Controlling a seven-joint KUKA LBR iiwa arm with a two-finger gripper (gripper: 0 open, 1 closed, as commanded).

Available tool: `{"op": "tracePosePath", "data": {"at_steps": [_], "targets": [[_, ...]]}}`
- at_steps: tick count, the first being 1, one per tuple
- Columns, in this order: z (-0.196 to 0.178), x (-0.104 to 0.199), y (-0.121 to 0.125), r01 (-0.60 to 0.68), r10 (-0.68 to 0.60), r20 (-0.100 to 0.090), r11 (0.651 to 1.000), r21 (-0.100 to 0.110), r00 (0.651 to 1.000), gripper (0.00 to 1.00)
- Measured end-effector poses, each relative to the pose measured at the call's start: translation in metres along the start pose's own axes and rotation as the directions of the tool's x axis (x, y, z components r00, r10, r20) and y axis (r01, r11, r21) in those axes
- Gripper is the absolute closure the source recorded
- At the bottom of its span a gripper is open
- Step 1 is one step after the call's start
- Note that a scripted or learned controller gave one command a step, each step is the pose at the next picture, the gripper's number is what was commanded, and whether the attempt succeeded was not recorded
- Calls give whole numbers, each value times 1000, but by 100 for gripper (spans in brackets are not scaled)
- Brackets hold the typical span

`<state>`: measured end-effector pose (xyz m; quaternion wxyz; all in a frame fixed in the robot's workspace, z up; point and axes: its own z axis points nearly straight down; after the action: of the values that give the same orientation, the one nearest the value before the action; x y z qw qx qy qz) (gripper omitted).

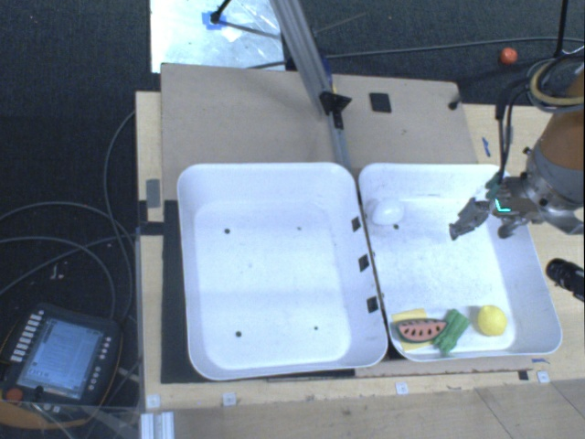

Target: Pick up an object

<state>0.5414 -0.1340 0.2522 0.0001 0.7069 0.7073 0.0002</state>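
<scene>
Approach step: the pincer (484,219) hangs over the right bin (439,254), fingers spread and holding nothing.

Pickable things lie along that bin's near edge: a watermelon slice (419,328) touching a green piece (451,331), with a lemon (492,320) just beside them, and a pale lump (386,212) at the far left corner (hard to make out against the white). Next, I judge, it must travel toward one target and descend; the lemon sits apart, so neighbours crowd it least. The left bin (270,263) adjoins.
</scene>
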Motion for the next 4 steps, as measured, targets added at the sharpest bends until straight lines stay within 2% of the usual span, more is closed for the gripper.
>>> {"op": "tracePosePath", "data": {"at_steps": [1, 4], "targets": [[0, 0, 0, 0, 0, 0, 1000, 0, 1000, 0], [165, -3, -14, -1, 1, 0, 1000, 3, 1000, 0]]}}
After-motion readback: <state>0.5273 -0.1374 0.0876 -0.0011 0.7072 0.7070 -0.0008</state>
